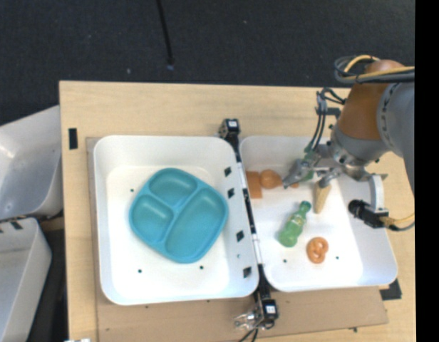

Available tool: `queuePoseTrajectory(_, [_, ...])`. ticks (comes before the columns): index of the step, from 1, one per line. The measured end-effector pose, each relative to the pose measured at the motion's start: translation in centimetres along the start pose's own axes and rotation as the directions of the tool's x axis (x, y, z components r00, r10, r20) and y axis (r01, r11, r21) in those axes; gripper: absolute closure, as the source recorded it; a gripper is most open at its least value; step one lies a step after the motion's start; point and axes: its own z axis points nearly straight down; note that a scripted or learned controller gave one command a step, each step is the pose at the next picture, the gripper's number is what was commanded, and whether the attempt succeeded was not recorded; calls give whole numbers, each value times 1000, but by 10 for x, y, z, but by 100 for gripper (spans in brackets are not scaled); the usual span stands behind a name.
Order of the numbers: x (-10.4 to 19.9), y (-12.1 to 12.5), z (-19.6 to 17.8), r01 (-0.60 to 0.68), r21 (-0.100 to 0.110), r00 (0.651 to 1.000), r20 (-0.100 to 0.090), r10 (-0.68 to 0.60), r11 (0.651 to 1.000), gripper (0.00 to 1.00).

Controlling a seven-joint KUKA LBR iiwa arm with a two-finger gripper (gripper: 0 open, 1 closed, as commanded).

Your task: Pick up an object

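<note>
Though its grip cannot be told, tool (310,173) just above green bottle (294,224).

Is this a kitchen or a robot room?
Probably a robot test lab, not a kitchen: a robot arm reaches over two white bins on a bench, holding toy-like items such as a green bottle.

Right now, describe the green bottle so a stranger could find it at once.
Look in the right-hand bin, not the left one with the blue tray. Near its middle lies the green bottle, tilted, cap towards the gripper. It is the sole green item; its neighbours are orange and tan.
</note>
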Motion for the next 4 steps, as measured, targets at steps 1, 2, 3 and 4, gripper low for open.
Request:
queuePoseTrajectory(1, [-1,0,31,-2,-1,1000,1,2,1000,0])
queuePoseTrajectory(2, [-2,1,18,-4,-6,1000,1,4,1000,100])
queuePoseTrajectory(3, [7,1,-37,4,-9,1000,-1,-4,1000,100])
queuePoseTrajectory(4, [6,4,-102,4,-10,1000,0,-4,1000,100])
